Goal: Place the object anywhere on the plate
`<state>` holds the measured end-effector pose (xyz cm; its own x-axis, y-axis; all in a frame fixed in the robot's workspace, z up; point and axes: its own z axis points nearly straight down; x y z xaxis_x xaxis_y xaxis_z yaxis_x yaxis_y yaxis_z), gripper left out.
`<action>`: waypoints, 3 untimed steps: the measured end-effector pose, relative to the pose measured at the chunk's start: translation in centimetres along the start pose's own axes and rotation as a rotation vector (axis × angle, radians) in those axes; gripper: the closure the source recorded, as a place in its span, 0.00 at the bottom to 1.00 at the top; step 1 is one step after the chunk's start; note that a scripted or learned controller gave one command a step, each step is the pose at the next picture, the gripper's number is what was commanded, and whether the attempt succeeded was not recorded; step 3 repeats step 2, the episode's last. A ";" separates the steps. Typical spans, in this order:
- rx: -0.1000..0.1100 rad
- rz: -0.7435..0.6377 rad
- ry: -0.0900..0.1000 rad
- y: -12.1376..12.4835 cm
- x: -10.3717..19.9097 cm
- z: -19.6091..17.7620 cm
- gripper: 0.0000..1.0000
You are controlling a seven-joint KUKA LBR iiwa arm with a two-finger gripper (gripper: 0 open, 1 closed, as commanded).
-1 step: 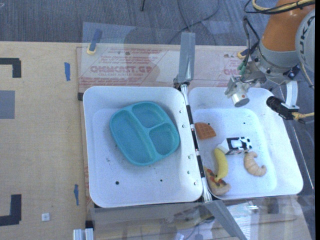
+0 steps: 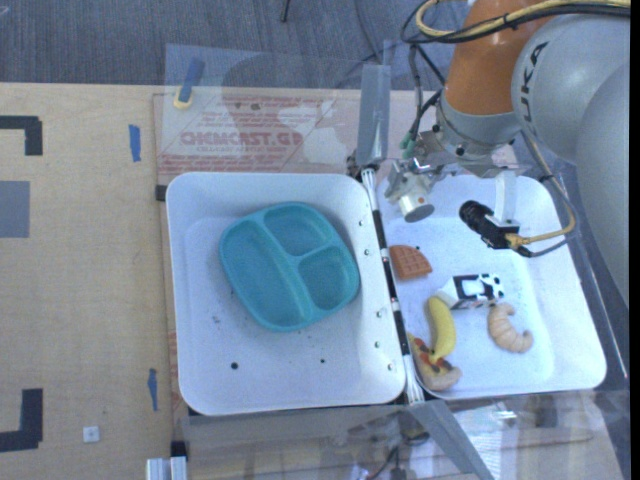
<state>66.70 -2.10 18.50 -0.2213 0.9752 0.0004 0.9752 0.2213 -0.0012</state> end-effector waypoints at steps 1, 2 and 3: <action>0.000 -0.067 0.000 0.7 7.2 0.0 1.00; 0.000 -0.067 0.000 0.7 7.2 0.0 0.00; 0.000 -0.067 0.000 0.7 7.2 0.0 0.00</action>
